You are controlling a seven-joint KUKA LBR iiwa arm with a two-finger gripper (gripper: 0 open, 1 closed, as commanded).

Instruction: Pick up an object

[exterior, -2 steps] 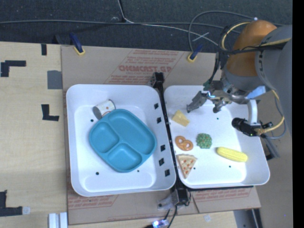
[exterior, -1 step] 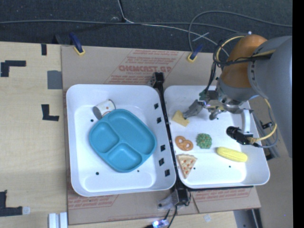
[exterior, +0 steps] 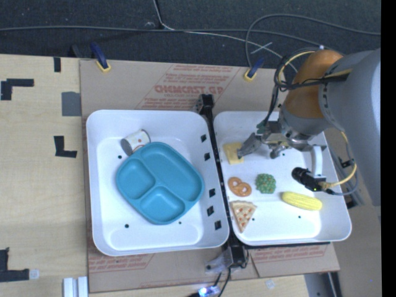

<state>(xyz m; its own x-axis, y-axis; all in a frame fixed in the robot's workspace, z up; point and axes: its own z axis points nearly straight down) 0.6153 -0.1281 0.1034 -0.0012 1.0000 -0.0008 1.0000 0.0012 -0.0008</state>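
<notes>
Partly hidden under gripper (exterior: pixel 249 147): cheese slice (exterior: pixel 231 154), right bin (exterior: pixel 337 228); finger state unclear; cup (exterior: pixel 135 142) behind blue tray (exterior: pixel 159 182).

Pincer (exterior: pixel 260 144) low, fingers spread

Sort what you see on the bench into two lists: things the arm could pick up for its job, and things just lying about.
Job in hand:
gripper
cheese slice
pretzel
broccoli
corn cob
pizza slice

Lying about:
blue divided plate
small cup
two white bins
cardboard sheet
</notes>
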